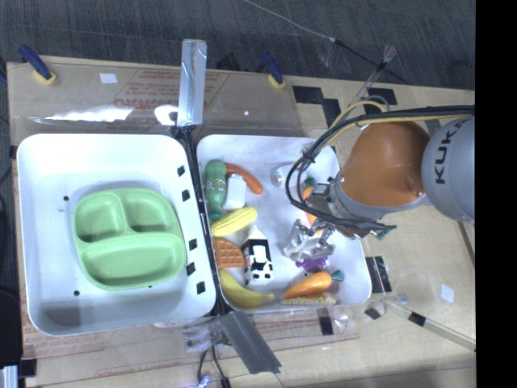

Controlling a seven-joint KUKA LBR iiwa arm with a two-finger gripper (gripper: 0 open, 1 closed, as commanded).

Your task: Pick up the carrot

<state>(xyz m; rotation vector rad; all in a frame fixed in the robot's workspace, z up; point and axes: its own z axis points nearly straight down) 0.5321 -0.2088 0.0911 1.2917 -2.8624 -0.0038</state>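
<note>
Bins: two shallow white ones lay side by side, the left bin (pixel 32 217) and the right bin (pixel 242 145).
Left bin contents: one green divided plate (pixel 127 238) with three compartments sat near the middle.
Arm: one grey arm with an orange band (pixel 386 166) reached in from 3 o'clock over the right bin.
Gripper: one gripper (pixel 309 238) hung low over the right bin's 3 o'clock half; from this slant I could not tell how its tips were set.
Carrot: one orange carrot (pixel 309 284) with a green top lay on the floor of the right bin at about 5 o'clock, just below the gripper and not visibly between its tips.
Purple item: one small purple object (pixel 313 259) sat between the gripper and the carrot; its identity was unclear.
Banana: one yellow banana (pixel 245 295) lay at 6 o'clock of the right bin.
Corn: one yellow corn cob (pixel 233 221) lay towards 9 o'clock.
Waffle: one brown waffle-like piece (pixel 229 254) sat just below the corn.
Cow toy: one black-and-white block (pixel 258 261) sat beside the waffle.
Green bottle: one (pixel 215 184) stood at 10 o'clock.
Orange-red sausage-like piece: one (pixel 245 178) lay at 11 o'clock, beside the bottle.
</note>
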